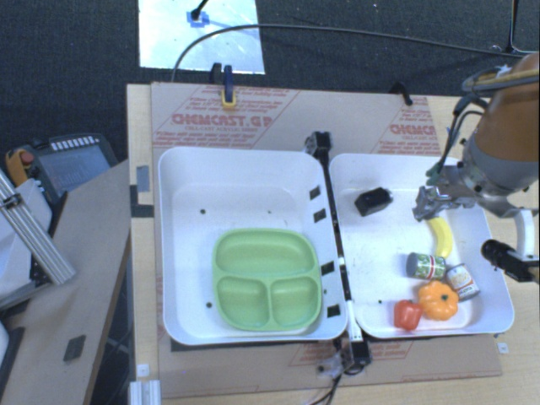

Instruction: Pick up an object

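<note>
The right bin (498, 310) holds a black block (372, 200), a yellow banana (441, 238), two small cans (426, 266) (462, 281), an orange pumpkin (438, 300) and a red pepper (407, 314). My gripper (432, 203) hangs low over the right bin, just above the banana's far end and to the right of the black block. The wrist covers the banana's top tip. Nothing is seen held.
A green divided plate (267, 279) lies in the left bin (181, 226). A black divider with clips (331, 226) runs between the bins. A teach pendant (72, 167) and a metal rail (34, 234) lie on the side table at the left.
</note>
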Action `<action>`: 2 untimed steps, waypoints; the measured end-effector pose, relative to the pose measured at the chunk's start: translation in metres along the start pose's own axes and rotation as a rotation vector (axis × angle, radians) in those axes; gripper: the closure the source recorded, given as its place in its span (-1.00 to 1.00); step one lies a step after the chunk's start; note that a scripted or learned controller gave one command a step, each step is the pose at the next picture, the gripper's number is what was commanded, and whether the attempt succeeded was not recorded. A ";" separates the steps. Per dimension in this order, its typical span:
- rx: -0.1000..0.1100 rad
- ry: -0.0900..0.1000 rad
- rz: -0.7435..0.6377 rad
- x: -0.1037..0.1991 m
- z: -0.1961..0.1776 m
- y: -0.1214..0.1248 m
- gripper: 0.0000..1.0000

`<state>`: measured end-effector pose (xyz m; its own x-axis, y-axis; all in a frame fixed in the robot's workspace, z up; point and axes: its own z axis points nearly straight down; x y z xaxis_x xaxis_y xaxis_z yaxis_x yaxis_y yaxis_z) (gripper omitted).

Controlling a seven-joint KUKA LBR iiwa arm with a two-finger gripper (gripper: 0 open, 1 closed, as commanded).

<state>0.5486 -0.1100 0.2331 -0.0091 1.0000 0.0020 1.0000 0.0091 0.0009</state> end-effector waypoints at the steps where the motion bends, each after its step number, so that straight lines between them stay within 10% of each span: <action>1: 0.000 0.001 -0.001 0.055 0.012 0.002 1.00; 2: 0.001 -0.001 0.000 0.105 0.017 -0.005 1.00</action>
<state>0.5429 -0.0055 0.2168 -0.0089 1.0000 0.0015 1.0000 0.0089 0.0002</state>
